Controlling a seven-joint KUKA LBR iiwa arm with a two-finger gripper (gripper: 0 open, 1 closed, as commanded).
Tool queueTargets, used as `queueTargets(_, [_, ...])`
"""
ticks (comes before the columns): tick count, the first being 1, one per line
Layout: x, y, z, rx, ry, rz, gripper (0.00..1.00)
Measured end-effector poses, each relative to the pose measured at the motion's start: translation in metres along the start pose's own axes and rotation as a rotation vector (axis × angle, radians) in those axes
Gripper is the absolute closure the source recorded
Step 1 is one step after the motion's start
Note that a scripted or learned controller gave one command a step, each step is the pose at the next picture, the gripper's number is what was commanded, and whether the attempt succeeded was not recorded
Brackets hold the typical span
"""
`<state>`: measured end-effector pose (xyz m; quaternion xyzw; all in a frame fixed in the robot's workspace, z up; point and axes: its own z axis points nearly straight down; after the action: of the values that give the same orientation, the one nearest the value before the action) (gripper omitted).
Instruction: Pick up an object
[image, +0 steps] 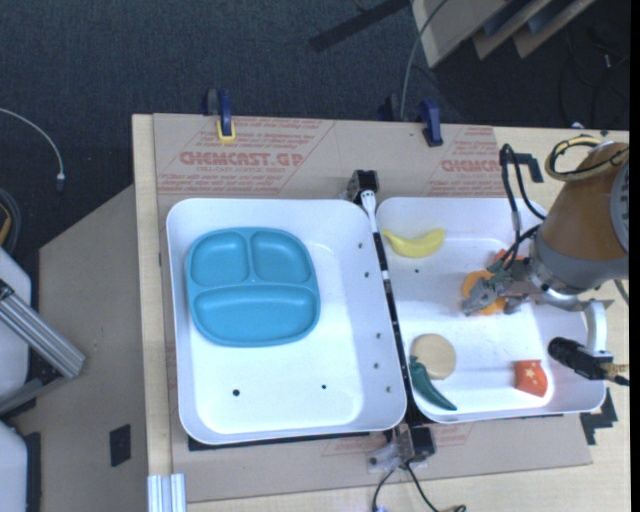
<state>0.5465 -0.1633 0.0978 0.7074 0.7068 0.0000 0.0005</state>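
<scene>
A blue divided plate (254, 287) lies in the left white bin (285, 400).

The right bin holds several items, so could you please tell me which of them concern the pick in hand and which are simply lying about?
Concerns the pick:
- tool, low in the right bin
- orange object under the tool; whether it is gripped is unclear

Lying about:
- banana
- tan round piece
- green pepper
- red piece
- blue divided plate in the left bin
</scene>
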Motion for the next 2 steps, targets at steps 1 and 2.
queueTargets(1, [-0.002, -0.002, -0.043, -0.003, -0.001, 0.000, 1.00])
queueTargets(2, [-0.012, 0.003, -0.093, -0.007, -0.003, -0.001, 1.00])
